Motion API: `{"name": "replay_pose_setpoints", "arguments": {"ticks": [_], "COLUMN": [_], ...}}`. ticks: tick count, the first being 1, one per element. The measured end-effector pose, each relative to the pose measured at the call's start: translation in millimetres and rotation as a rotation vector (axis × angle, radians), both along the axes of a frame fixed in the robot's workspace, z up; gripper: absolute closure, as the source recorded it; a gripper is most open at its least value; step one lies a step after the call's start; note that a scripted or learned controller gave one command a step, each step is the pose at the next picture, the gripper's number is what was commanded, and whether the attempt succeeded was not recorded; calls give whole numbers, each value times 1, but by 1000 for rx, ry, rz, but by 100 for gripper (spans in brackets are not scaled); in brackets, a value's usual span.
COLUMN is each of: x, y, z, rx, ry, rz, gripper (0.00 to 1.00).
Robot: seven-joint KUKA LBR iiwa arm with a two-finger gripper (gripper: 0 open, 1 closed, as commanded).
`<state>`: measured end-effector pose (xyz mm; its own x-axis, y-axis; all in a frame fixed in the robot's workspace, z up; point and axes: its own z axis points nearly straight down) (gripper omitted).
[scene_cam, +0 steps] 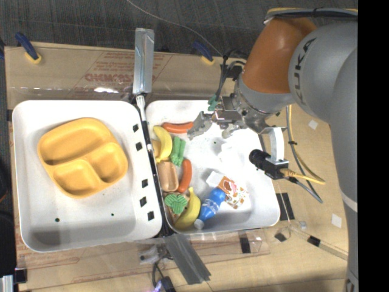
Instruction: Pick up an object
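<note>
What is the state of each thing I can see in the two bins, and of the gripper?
gripper: open, holding nothing, above the right bin.
yellow tray: upright in the left bin, nothing in it.
blue bottle: lying on its side in the right bin.
hot dog: lying flat by the divider.
bananas: lying flat, untouched.

The arm (316,59) hides the right bin's (261,215) far corner, apparently.

The divided tray (82,156) lies in the left bin (36,230), while in the right bin (264,215) toy foods (173,163) crowd its left wall, a bottle (211,202) and carton (230,190) near its front, the gripper (213,125) above its rear
</note>
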<state>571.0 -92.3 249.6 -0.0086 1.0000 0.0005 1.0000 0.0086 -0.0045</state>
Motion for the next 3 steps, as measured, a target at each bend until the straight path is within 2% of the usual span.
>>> {"name": "replay_pose_setpoints", "arguments": {"ticks": [1,2,3], "x": [0,74,85], "y": [0,10,-3], "z": [0,-62,-98], "rx": [0,1,1], "ry": [0,5,0], "rz": [0,80,311], "gripper": [0,0,0]}}
